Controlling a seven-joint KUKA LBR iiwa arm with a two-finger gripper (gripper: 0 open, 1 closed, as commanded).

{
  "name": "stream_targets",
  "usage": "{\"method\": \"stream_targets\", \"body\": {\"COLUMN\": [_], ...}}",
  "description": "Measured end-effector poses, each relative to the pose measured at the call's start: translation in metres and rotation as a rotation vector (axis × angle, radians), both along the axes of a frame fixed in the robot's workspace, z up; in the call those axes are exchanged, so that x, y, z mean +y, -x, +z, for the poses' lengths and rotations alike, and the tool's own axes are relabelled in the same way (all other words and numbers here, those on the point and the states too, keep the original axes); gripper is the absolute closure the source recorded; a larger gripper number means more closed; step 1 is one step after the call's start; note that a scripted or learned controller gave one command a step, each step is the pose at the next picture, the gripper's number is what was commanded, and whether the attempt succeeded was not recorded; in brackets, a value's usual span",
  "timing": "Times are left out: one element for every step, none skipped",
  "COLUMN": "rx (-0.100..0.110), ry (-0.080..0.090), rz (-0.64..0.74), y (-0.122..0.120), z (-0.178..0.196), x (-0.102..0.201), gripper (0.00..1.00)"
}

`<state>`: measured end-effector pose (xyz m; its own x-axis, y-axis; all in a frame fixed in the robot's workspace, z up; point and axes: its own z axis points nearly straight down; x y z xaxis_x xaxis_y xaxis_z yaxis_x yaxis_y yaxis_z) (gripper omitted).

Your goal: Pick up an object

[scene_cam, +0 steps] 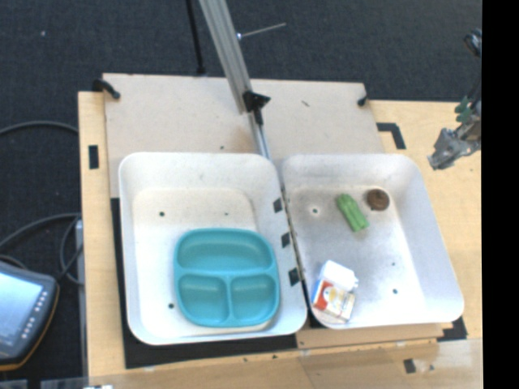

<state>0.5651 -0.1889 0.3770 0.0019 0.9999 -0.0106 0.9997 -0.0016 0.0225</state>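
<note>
Objects for picking lie in the right bin (pixel 422 241), 3 of them. Nearest the camera, a small white carton with red and orange print (pixel 334 292) sits at the front of that bin, close to the wall it shares with the left bin (pixel 134 217), tilted slightly. Level with it across that wall, a teal divided plate with 3 compartments (pixel 228 277) rests in the front part of the left bin, its 1 long compartment on the far side and 2 smaller ones nearer the camera.

Farther back in the right bin, a green cylinder-like piece (pixel 352 213) lies on its side, angled. Just beside it, toward the right and slightly farther, is a small round brown object (pixel 376 199); the 2 are close but apart.

Beyond the bins, a silver metal strut (pixel 227 43) slants up from the bench's rear. At the right, outside the right bin, the gripper (pixel 452 146) hangs over the bench; whether its fingers are apart or closed cannot be told.
</note>
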Motion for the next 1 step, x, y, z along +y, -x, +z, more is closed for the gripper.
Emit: {"method": "stream_targets", "body": {"rx": [-0.003], "ry": [0.002], "rz": [0.004], "y": [-0.0007], "z": [0.0106], "x": [-0.0007], "gripper": [1.00]}}
